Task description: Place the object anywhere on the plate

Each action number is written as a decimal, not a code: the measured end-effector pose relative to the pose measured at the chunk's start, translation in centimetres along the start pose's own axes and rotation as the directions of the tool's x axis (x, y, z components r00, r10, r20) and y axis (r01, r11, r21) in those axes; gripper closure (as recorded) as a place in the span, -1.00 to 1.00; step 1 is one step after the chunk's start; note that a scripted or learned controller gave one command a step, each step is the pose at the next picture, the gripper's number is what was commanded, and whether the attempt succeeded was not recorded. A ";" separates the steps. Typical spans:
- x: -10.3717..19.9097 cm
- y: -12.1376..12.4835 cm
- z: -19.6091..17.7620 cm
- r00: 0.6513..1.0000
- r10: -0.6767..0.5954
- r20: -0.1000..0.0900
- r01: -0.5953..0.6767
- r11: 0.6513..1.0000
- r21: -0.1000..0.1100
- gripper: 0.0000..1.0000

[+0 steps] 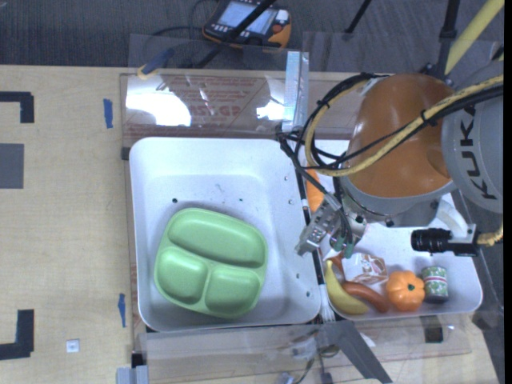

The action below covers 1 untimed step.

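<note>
Green plate (pixel 210 260) sits in the left bin (pixel 200 162); the hand (pixel 326 237) hovers above the banana (pixel 342 293) – finger state unclear.

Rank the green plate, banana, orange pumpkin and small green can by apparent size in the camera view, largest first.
1. green plate
2. banana, partly hidden under other items
3. orange pumpkin
4. small green can

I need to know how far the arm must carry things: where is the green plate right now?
The green plate lies in the left bin, toward its front-left part, across the divider from the banana and the gripper.
</note>
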State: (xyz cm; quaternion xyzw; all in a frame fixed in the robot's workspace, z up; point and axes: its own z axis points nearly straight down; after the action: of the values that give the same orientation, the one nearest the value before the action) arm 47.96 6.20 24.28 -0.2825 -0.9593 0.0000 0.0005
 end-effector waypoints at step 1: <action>2.7 4.2 0.8 0.980 -0.200 -0.001 0.200 0.980 0.000 1.00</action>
State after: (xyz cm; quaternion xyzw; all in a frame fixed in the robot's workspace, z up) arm 47.96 11.26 23.45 -0.1845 -0.9828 -0.0001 0.0008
